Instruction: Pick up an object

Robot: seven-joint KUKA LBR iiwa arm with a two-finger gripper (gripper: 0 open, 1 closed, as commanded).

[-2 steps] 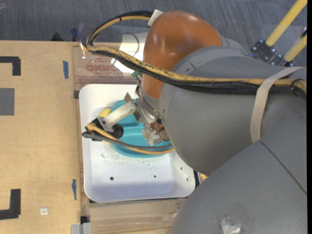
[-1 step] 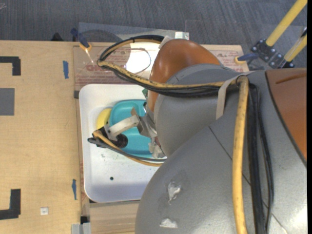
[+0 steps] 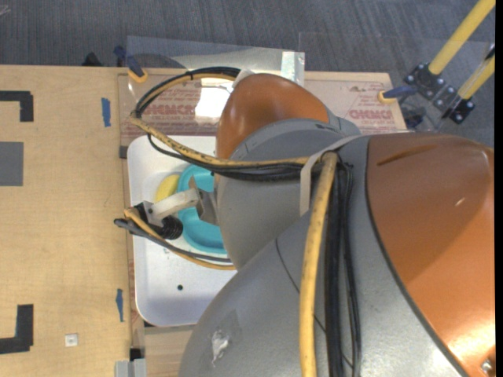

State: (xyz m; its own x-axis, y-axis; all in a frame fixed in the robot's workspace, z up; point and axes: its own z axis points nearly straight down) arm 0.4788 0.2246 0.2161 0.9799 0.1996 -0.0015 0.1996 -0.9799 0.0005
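**Pick not confirmed: gripper down in the bin, grasp unreadable**

Gripper (image 3: 206, 205) sits low in the white bin (image 3: 157, 297), mostly tucked under the wrist. Clenched or released: cannot tell. Nothing is seen held.

Closest candidates:
- The teal piece (image 3: 200, 232) is at 6 o'clock, touching or just beside the gripper, with more teal showing up at 11 o'clock.
- The yellow piece (image 3: 167, 187) is just beside the gripper at 10 o'clock, against the teal.
- Both look to be resting on the bin floor, not lifted.

A dark speck (image 3: 180, 287) lies on the bin floor at 7 o'clock, too small to identify.

Progress, as a judgement: the approach is done and the gripper is at the objects. The grasp is unverified; lifting clear of the bin is left.

Hidden or unclear:
- The arm (image 3: 314, 273) with its orange band (image 3: 267, 116) covers everything from 12 to 5 o'clock of the gripper, including the right part of this bin.
- The teal piece's right side is cut off by the arm, so one piece or two can't be told.
- Contact between the gripper and the teal is unreadable.

The bench (image 3: 63, 210) at 9 o'clock is board with tape marks.
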